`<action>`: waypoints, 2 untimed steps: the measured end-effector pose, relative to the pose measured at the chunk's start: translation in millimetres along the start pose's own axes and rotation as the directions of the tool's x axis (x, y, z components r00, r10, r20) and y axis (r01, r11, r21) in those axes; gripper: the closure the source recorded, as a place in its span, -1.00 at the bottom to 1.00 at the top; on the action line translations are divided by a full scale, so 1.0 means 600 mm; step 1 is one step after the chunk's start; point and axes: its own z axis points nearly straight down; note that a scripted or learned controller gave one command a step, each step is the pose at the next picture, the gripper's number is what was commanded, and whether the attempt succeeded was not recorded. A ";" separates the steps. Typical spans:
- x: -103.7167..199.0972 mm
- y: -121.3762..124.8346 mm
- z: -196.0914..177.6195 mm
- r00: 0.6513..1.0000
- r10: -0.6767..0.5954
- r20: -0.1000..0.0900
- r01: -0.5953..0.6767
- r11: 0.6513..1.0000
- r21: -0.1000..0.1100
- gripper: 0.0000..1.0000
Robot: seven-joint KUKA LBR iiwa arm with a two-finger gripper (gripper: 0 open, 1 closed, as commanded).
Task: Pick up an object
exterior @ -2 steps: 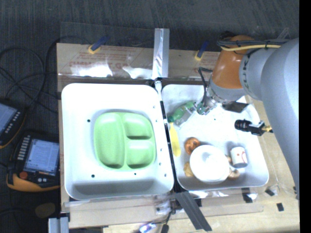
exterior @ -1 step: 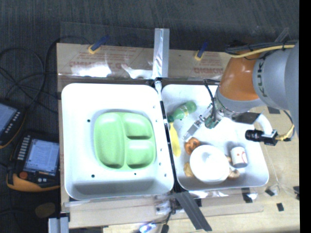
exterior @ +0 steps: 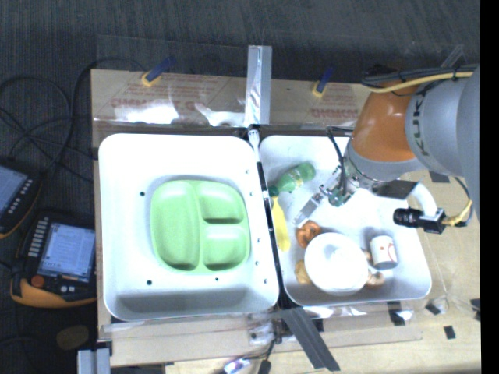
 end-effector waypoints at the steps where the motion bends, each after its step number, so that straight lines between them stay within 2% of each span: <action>1: 0.046 -0.052 0.048 0.992 0.127 0.013 -0.127 0.992 -0.013 -1.00; 2: 0.047 -0.049 0.032 0.992 0.127 0.012 -0.127 0.992 -0.015 1.00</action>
